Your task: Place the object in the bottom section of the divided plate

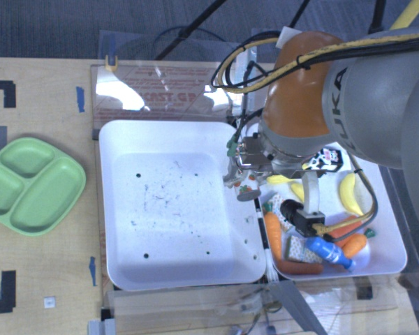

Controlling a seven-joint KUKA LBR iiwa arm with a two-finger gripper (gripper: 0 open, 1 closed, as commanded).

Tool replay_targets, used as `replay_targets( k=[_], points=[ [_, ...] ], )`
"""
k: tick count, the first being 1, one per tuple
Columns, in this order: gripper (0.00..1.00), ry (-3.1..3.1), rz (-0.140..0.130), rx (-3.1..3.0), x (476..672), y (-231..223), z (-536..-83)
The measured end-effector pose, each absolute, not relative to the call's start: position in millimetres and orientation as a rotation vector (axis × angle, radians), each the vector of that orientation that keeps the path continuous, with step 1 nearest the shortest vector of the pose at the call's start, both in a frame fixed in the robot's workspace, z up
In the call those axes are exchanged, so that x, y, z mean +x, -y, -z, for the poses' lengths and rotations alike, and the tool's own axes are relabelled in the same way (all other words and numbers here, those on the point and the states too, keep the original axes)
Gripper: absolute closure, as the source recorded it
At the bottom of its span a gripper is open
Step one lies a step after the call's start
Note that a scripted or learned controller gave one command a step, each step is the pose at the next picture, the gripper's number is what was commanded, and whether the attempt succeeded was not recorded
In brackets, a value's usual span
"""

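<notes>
- Gripper low over seam btwn the two bins; finger state can't tell.
- Arm above right bin.
- Right bin packed w/ toys: banana, carrot, blue bottle.
- Left bin beside it.
- Green plate far left on bench, well apart.

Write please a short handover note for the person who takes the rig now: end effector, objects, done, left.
End effector: over the left edge of the right bin; its grip state cannot be read.
Objects: toy carrots, banana, blue bottle and others lie in the right bin.
Green divided plate: on the bench, left of the left bin.
Done: nothing placed in the plate.
Left: pick an object, place it in the plate's bottom section.
</notes>
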State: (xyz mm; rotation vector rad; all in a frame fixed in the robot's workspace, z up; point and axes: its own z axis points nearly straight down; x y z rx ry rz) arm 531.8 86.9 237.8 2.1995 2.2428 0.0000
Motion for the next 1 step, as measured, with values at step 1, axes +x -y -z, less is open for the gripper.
replay_targets(
  k=[1],
  points=[
    [1.0, -2.3, 0.003, 2.144, 508.3, -132.9, -244.0]
  ],
)
